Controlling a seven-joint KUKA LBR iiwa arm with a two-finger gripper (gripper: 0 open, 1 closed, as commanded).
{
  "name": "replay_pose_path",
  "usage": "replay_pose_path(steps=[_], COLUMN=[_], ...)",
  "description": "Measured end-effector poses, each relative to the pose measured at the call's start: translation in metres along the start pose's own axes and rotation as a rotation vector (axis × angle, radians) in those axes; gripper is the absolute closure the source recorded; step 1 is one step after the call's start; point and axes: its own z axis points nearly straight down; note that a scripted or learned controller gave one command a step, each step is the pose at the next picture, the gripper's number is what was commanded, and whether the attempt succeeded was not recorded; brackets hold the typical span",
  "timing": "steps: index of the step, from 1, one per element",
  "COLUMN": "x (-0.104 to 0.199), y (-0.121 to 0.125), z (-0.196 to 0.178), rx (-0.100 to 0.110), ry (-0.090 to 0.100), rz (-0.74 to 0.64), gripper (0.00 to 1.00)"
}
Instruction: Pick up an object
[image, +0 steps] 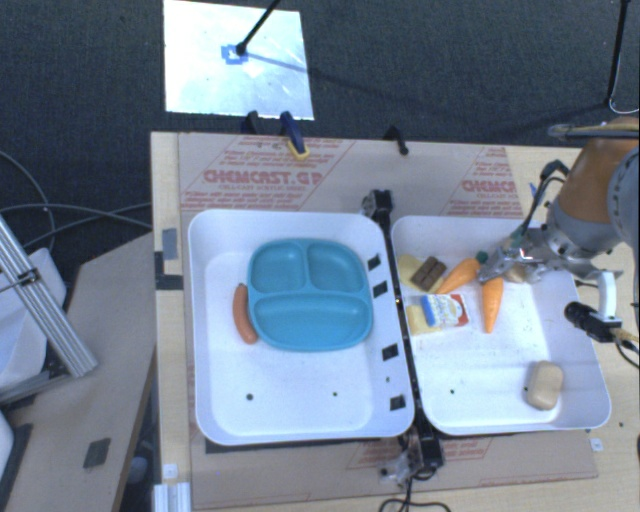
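Jaws (505, 262) hang low in the right bin (585, 395), by the two carrots (474, 285); whether they are parted or grip anything, I cannot tell. A good pick needs one carrot centred and a straight lift. Arm bulk hides the contact point.

Both white bins (300, 425) look like smooth, slightly glossy plastic. The blue divided plate (308, 296) is matt plastic with a soft sheen. The worktop (330, 170) is printed brown cardboard, dull and flat. The carrots (491, 303) look like smooth plastic. The floor (80, 100) is dark, rough carpet.
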Motion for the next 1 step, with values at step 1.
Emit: replay_pose_path(steps=[1], x=[0.0014], y=[-0.0574], z=[0.0078], rx=[0.009], ry=[0.003], rz=[0.002], gripper=[0.00])
